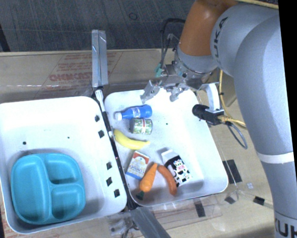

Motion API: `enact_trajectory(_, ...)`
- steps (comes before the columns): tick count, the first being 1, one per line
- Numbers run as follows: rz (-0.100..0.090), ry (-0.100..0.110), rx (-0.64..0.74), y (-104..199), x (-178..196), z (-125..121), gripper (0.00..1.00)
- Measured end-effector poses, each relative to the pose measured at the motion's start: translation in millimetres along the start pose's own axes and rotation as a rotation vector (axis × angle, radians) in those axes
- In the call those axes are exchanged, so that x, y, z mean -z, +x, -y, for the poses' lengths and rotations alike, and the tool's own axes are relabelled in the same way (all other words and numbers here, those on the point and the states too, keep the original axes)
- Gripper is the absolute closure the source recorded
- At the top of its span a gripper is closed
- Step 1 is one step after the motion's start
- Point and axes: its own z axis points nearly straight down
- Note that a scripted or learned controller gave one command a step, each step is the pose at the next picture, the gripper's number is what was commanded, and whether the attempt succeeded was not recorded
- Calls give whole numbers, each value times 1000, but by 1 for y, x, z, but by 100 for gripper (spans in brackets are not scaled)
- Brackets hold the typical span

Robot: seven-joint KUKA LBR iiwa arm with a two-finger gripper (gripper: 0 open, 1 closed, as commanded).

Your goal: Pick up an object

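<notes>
The arm [237, 59] is reaching in from three o'clock, its claw [162, 90] hanging spread and empty over the right bin [192, 137] at twelve o'clock, and the risk is fingers skidding off the round blue bottle [134, 112] lying just below.

Right bin [205, 136] holds blue bottle [135, 112] lying flat, green can [140, 125], banana [129, 140], small carton [137, 165], carrot [148, 177], sausage [168, 179], cow-print carton [177, 170].
</notes>
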Motion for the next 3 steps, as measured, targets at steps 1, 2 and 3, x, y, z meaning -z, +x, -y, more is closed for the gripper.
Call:
enact_trajectory(1, 1, -2, -34, 11, -125, 4, 0)
enact_trajectory(2, 0, 0, -29, 12, -115, 3, 100)
enact_trajectory(3, 1, 0, -29, 11, -115, 3, 0)
